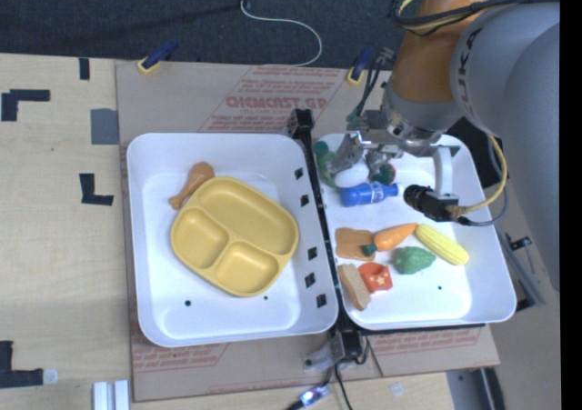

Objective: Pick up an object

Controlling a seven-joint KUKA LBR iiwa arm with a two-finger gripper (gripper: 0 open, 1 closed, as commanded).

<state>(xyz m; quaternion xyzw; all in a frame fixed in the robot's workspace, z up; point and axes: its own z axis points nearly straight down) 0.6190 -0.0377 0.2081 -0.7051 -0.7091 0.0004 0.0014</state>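
My gripper (361, 163) hangs over the back left part of the right bin (482, 295), its fingers spread open with nothing held between them. Just below it lie a blue bottle (368, 193) and a small white item (349, 177). Toward the front of that bin are an orange carrot (396, 236), a yellow corn cob (442, 245), a green vegetable (414, 260), a red piece (376, 277), a bread slice (351, 286) and an orange chunk (354, 243).
The left bin (145, 245) holds a yellow divided plate (235, 235) with a tan drumstick (191, 183) at its back left. The arm's black cable fitting (427, 201) sits low over the right bin. A raised divider (314, 217) separates the bins.
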